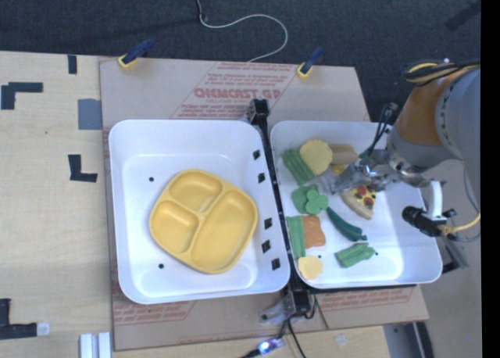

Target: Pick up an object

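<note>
The right bin holds several toy foods. Among them are a yellow round piece, a ribbed green stick, a green broccoli-like piece, a pizza slice, a dark green pod, an orange block, a small green chunk and a pale yellow disc. My gripper is low inside this bin, just above the pizza slice and right of the broccoli piece. I see nothing lifted in it.
The left bin bears a yellow divided plate. Both bins rest on a cardboard sheet held by clamps at the back. A thin cable loops behind. My arm's orange-banded wrist hangs over the right bin's far right corner.
</note>
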{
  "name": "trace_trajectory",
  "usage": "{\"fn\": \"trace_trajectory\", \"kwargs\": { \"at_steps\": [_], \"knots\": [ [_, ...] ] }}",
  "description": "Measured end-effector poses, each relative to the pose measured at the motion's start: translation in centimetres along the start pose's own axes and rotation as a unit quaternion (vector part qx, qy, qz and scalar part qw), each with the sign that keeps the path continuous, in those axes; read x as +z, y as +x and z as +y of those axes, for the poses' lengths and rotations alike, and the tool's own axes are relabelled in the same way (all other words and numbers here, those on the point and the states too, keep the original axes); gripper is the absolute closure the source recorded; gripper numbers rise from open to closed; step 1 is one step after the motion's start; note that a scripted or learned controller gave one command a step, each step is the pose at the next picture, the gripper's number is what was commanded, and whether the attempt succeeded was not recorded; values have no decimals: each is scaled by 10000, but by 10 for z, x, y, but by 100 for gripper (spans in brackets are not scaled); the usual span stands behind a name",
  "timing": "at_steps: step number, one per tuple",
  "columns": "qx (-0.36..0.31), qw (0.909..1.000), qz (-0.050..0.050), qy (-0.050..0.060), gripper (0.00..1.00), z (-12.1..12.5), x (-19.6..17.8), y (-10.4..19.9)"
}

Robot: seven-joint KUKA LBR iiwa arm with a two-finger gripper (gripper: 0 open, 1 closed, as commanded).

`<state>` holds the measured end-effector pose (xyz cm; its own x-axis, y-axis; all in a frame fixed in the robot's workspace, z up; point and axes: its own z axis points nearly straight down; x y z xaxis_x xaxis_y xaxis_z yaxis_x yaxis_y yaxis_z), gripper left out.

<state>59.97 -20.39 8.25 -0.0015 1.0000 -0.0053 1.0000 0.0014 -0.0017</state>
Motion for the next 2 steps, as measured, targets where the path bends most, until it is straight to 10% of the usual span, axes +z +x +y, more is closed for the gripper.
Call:
{"fn": "trace_trajectory", "kwargs": {
  "at_steps": [1, 2],
  "knots": [
    [2, 10000, -30, -59, 100, 4, -15, -2],
    [-1, 10000, 32, 8, 100, 2, -64, -12]
  ]
}}
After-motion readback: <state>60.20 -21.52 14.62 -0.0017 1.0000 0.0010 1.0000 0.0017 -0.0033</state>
